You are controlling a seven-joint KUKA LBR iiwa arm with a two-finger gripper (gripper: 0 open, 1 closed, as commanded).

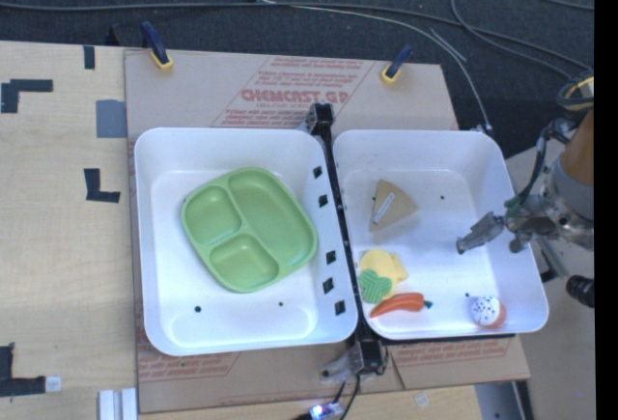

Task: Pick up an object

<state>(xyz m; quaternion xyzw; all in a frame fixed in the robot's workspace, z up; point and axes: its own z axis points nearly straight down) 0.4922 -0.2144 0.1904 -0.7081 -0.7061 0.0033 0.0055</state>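
Here the arm [570, 186] is cut off at right; whether its jaws are clenched is unclear.

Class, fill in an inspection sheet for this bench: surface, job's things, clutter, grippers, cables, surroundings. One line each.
Surface: brown board held by two clamps, bearing the left bin and right bin side by side.
Job's things: green tray in the left bin; in the right bin a tan wedge, yellow toy, carrot and small ball.
Clutter: nothing seen.
Grippers: gripper over the right bin's right side, nothing seen between its jaws.
Cables: cables run across the dark floor behind the bench.
Surroundings: wooden table with dark tape marks on the left.
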